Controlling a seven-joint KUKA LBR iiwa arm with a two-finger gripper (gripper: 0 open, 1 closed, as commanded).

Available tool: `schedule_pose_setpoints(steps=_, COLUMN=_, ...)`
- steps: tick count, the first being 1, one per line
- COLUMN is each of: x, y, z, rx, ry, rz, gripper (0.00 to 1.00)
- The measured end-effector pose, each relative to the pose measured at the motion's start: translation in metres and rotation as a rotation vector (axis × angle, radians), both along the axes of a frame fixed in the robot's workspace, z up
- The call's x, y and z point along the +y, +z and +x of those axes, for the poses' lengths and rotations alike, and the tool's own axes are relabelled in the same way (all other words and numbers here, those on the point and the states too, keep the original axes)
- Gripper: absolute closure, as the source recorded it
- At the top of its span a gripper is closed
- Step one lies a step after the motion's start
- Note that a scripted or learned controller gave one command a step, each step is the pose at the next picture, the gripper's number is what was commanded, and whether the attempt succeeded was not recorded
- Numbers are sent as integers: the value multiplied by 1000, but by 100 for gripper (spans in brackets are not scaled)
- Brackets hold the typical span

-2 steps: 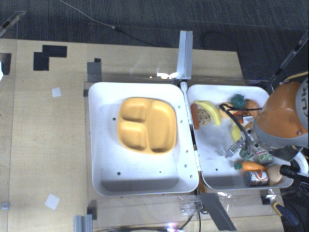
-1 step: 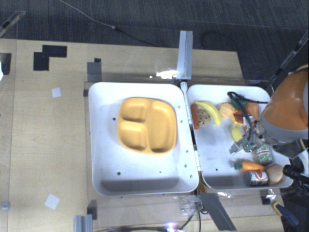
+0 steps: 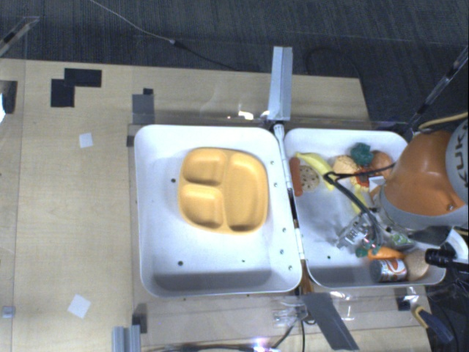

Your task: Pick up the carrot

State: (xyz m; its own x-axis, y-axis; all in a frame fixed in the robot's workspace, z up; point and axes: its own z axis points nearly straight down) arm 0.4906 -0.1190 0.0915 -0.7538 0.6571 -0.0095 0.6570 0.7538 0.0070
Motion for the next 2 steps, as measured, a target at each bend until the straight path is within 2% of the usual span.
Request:
schedule_pose_setpoints(steps=1, x=17, y=0, z=4, rx=-11, ry=480, rz=-15, gripper=100)
schedule_pose_setpoints(steps=2, x=33, y=19, z=-1, rx=1, ry=612, rz=-7, gripper=100)
